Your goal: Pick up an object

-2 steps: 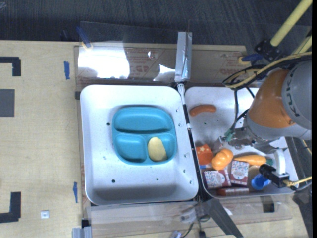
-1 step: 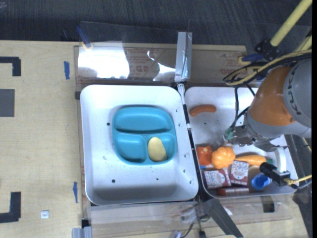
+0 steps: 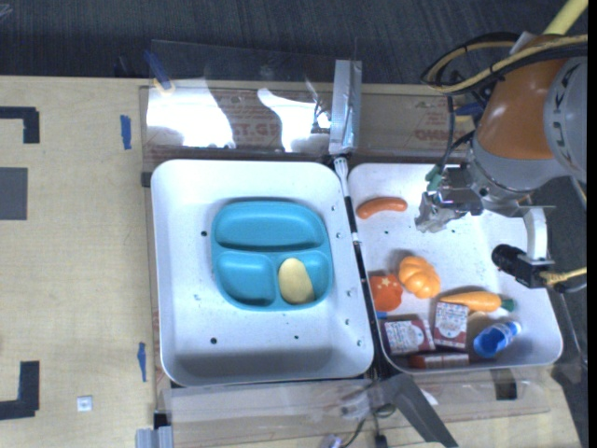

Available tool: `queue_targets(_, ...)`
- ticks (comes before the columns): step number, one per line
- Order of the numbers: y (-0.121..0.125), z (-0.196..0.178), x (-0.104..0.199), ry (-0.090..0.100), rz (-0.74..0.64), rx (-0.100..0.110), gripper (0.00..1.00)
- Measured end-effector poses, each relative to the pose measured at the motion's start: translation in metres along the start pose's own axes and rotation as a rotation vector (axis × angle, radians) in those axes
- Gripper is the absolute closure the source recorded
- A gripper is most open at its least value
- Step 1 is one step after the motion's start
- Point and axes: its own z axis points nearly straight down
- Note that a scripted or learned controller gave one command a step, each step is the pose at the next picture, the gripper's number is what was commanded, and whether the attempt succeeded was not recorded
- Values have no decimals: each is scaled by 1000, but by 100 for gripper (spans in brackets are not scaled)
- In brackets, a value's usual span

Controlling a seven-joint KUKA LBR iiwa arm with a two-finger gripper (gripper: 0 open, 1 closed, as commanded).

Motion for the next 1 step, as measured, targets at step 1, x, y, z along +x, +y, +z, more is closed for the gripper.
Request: queue_targets(1, -2, 3, -1, 0, 2, 6, 0)
